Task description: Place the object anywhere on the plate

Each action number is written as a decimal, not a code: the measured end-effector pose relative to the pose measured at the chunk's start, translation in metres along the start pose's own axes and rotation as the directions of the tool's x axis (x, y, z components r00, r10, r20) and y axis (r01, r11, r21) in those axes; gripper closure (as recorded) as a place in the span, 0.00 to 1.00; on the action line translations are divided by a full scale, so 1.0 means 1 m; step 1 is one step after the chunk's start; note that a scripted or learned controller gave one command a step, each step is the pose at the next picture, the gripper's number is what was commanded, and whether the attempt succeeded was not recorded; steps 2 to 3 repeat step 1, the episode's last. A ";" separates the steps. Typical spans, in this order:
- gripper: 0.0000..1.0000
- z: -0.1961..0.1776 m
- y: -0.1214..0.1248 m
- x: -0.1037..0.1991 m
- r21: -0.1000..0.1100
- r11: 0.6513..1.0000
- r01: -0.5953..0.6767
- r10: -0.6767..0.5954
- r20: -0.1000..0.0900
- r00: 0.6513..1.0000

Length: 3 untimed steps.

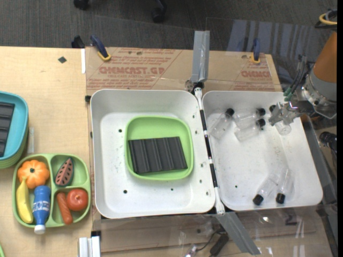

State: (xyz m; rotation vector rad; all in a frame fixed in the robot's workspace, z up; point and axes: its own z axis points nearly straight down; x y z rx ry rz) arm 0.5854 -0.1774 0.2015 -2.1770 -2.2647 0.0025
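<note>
Bottles are the thing to move here: small clear ones with black caps, scattered in the right bin [300, 191]. One cluster [244, 121] lies near the bin's top left, and a pair [273, 189] lies near the bottom right corner. The plate [158, 148] is the green one in the left bin [107, 143], with a dark ribbed slab on it.

The pincer [283, 114] sits at the right bin's upper right, just beside the top cluster. Can't tell if it's wide or narrow from this angle, and nothing shows between its fingers, so I'd call this the reach-and-grasp step.

My take: clear plastic is slippery and these roll, so go for a bottle lying apart from the others, close across the body rather than the cap, and lift well over the wall between the bins. Anywhere on the plate counts, so aim for the middle.
</note>
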 end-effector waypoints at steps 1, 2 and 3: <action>0.00 0.000 0.000 0.000 0.000 1.000 0.000 0.000 0.000 1.000; 0.00 0.000 0.000 0.000 0.000 1.000 0.000 0.000 0.000 1.000; 0.00 0.000 0.000 0.000 0.000 1.000 0.000 0.000 0.000 1.000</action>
